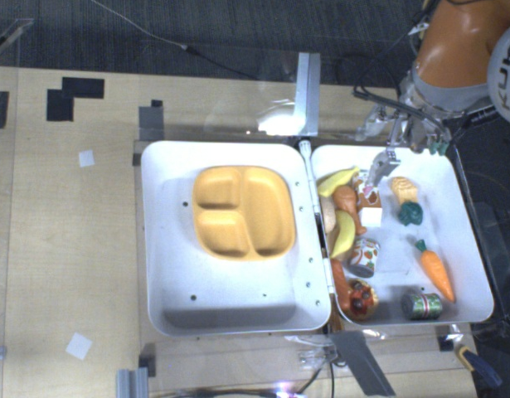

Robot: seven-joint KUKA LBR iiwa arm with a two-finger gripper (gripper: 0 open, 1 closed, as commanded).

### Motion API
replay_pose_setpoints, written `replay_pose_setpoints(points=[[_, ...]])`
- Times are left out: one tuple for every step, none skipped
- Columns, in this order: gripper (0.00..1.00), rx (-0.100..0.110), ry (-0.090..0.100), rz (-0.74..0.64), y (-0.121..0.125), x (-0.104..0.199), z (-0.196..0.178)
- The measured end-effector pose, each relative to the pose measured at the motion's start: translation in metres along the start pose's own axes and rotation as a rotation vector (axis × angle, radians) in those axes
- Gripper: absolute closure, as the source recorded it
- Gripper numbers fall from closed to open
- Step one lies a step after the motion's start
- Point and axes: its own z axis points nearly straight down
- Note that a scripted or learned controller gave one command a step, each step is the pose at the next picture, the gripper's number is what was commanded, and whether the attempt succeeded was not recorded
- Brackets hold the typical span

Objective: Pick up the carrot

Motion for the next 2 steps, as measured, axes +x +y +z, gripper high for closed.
replay_pose_setpoints(points=[[0.0,0.001,0.001,-0.237,-0.051,0.074,0.093],[0.0,0.004,-0.003,-0.253,-0.103,0.152,0.134]])
